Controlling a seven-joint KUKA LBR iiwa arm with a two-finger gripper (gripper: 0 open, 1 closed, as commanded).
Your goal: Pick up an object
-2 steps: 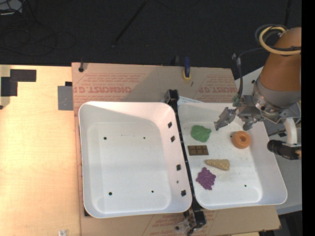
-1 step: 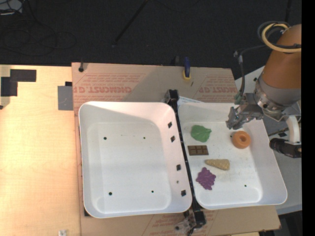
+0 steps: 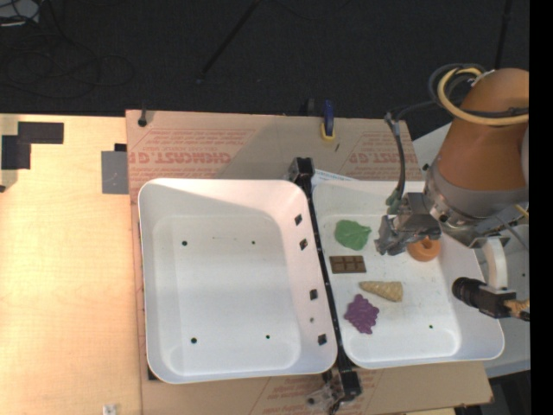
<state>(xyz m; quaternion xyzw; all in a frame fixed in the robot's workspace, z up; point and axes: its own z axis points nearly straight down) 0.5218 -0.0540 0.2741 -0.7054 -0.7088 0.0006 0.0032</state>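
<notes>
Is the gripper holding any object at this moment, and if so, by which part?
It cannot be told. The gripper sits low in the right bin, beside the orange piece and the green piece, with nothing visible between them.

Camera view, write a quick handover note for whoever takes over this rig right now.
Gripper: low over the right white bin, beside the orange round piece; finger state unclear, nothing seen held.
In the right bin: green leafy piece, brown chocolate-bar piece, tan cone-shaped piece, purple grape-bunch piece, plus the orange one.
Left white bin: sits beside it.
Done: no pick confirmed.
Left: grasp and lift one object.
</notes>
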